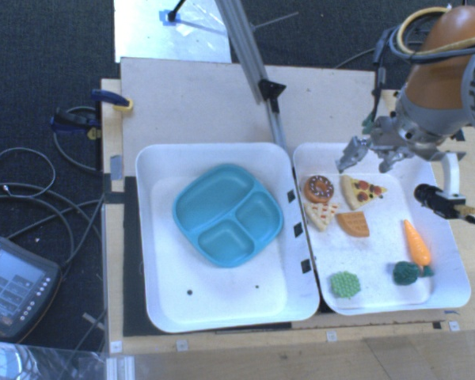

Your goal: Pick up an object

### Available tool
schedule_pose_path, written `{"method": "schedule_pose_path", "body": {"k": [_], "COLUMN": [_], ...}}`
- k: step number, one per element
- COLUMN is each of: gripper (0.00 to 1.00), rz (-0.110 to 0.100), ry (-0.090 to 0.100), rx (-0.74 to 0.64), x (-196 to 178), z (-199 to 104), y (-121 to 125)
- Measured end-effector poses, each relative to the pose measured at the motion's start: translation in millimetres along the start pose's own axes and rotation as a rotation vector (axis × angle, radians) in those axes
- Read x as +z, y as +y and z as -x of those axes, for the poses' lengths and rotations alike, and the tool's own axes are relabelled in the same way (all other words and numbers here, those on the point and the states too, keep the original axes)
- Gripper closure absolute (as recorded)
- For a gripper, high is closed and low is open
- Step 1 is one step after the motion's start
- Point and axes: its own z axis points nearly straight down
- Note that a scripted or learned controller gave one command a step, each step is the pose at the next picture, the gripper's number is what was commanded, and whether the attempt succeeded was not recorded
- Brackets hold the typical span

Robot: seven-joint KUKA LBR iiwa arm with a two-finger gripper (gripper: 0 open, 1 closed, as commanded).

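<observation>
— Over the right bin (459,291), what is the pincer (372,158) doing?
— It hovers with fingers spread, gripping nothing.
— And the food?
— Just below it lie the pizza slice (361,190) and donut (318,188); the carrot (416,244) sits farther down; a blue plate (228,214) lies far left.

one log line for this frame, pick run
phase: pre-grasp | gripper: open, holding nothing, above right bin back edge | nearest: pizza slice | left bin: blue plate
</observation>
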Motion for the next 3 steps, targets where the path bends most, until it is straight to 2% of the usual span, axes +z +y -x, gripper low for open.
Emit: {"method": "schedule_pose_path", "body": {"k": [1,3], "gripper": [0.0,0.0], "rz": [0.0,-0.004], "ry": [0.0,0.0], "rx": [0.002,0.006], "x": [0,85], "z": [0,-6], "y": [0,-1]}}
